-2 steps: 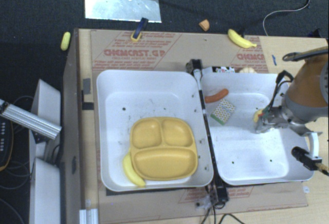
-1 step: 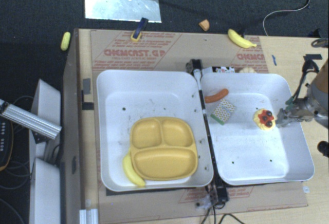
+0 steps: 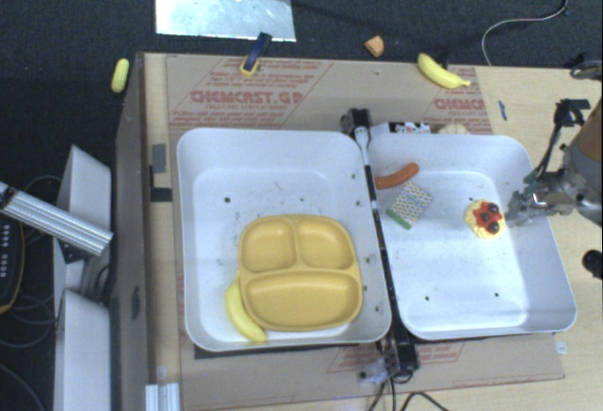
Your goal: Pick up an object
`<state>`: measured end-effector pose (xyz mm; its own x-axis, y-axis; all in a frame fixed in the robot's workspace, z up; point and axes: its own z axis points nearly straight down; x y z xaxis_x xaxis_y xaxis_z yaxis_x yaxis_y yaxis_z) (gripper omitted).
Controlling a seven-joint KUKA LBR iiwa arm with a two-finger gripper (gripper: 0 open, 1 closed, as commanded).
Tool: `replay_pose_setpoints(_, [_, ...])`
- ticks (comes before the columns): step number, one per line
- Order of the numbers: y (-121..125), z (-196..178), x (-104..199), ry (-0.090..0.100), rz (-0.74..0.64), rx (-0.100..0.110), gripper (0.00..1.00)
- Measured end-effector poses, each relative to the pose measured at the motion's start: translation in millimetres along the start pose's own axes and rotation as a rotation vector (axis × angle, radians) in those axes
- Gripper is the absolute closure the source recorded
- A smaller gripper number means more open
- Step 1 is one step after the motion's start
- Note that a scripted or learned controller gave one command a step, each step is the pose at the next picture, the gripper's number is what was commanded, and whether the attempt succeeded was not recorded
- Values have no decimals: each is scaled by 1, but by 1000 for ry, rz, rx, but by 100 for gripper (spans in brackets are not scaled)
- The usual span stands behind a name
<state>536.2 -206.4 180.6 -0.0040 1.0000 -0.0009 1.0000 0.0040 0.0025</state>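
Tool (image 3: 524, 205) sits at the right bin's (image 3: 542, 305) right rim, just beside the yellow toy (image 3: 484, 220); grip state I can't tell. Bin's lower half lies open.

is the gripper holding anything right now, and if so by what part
Nothing is seen held. The gripper sits at the right bin's edge, just beside the small yellow and red toy.

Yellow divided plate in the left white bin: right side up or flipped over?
Right side up. The yellow divided plate shows its three hollow compartments facing the camera, lying flat in the left white bin.
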Motion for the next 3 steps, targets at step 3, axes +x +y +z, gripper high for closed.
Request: replay_pose_setpoints(3, [37, -6, 0, -1, 0, 0, 100])
